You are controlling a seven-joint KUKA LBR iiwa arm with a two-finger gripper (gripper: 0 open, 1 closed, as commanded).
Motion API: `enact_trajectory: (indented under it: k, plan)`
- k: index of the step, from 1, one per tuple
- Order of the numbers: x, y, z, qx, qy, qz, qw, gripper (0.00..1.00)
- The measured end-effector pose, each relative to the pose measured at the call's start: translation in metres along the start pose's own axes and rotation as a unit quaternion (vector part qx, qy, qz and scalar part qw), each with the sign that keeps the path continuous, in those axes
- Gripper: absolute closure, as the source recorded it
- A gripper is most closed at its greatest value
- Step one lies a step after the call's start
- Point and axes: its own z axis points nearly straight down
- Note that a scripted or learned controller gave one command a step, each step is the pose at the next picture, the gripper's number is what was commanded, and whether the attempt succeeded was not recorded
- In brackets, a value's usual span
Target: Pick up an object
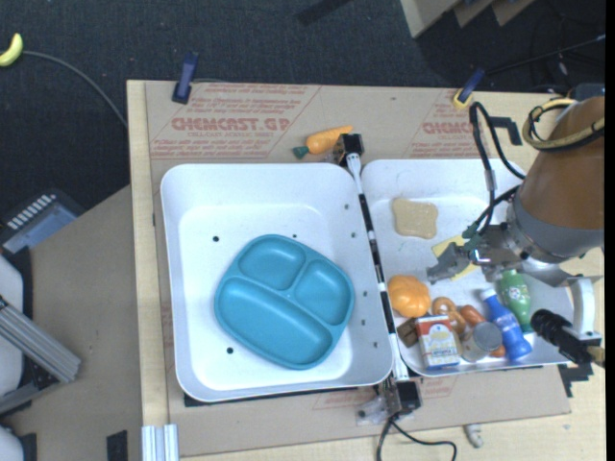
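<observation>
Over the right white bin [423,182] | grey-and-orange arm's tool [459,257] hangs near a tan bread slice [415,218] and orange fruit [409,296] | finger state indiscernible | nothing lifted, pick pending.

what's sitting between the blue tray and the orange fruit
The camera view shows the bins' two white walls and a black divider strip between the blue tray and the orange fruit.

Blue tray [283,299] in left bin [183,257] (arm [567,190] right).
</observation>
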Motion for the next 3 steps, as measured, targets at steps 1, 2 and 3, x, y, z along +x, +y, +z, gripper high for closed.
enact_trajectory:
  k: [1,2,3]
  plan:
    - [-0.019,0.050,0.112,-0.002,-0.001,0.000,1.0000,0.00]
    - [-0.005,0.017,0.113,-0.001,0.000,0.001,1.0000,0.00]
    - [-0.005,-0.001,0.113,0.000,0.000,0.000,1.0000,0.00]
